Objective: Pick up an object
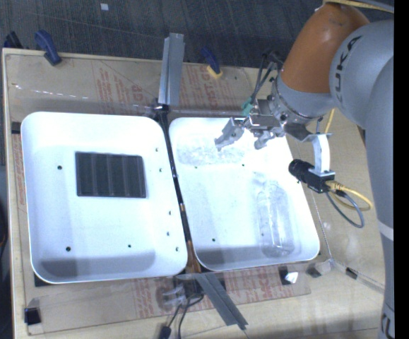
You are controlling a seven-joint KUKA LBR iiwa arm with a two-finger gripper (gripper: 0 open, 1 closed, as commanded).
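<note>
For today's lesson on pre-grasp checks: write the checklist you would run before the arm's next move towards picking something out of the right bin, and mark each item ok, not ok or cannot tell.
1. Target present: a clear plastic bottle lies in the right bin: ok.
2. Second candidate: a crumpled clear wrapper lies near the bin's far edge: ok.
3. Gripper open and holding nothing: ok.
4. Gripper over the bottle: not ok, it hangs nearer the wrapper.
5. Bottle free of the bin wall: cannot tell.
</note>
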